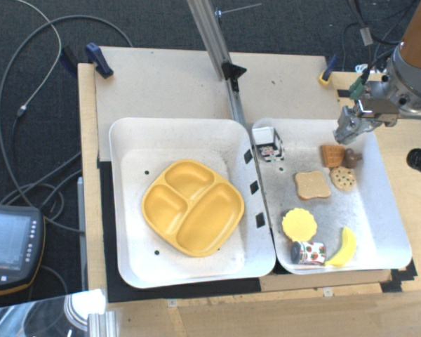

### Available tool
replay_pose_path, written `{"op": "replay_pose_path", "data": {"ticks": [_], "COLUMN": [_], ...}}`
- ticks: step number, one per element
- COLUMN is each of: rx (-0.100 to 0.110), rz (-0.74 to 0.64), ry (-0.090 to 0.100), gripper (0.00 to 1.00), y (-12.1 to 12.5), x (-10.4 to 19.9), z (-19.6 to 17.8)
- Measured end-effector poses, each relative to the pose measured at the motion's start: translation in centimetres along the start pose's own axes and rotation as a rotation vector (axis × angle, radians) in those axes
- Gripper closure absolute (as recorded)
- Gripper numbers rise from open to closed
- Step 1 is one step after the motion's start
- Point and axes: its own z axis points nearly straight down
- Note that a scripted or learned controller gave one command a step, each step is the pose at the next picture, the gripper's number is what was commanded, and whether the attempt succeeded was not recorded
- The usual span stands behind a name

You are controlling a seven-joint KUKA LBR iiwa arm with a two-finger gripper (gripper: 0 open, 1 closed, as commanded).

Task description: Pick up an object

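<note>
Toy foods lie in the right bin (389, 209): a bread slice (312, 185), cookie (343, 179), brown block (332, 154), yellow disc (299, 225), banana (344, 247) and can (308, 252). The tool (347, 133) hangs above that bin's far edge, near the brown block; its grip state cannot be told. A yellow divided plate (192, 207) sits in the left bin (126, 181).

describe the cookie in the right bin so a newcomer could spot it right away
Start at the right white bin, the one holding small toy foods rather than the yellow divided plate. In its upper half, just right of the tan bread slice and below an orange-brown block, lies the cookie. It is the one small round piece speckled with dark chips.
</note>
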Motion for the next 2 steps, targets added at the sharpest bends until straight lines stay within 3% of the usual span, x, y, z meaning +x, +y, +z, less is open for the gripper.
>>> {"op": "replay_pose_path", "data": {"ticks": [1,2], "rx": [0.021,0.015], "rz": [0.003,0.000], "ry": [0.004,0.003], "gripper": [1.00,1.00], "y": [6.0,11.7], "x": [2.8,8.2], "z": [10.2,16.5]}}
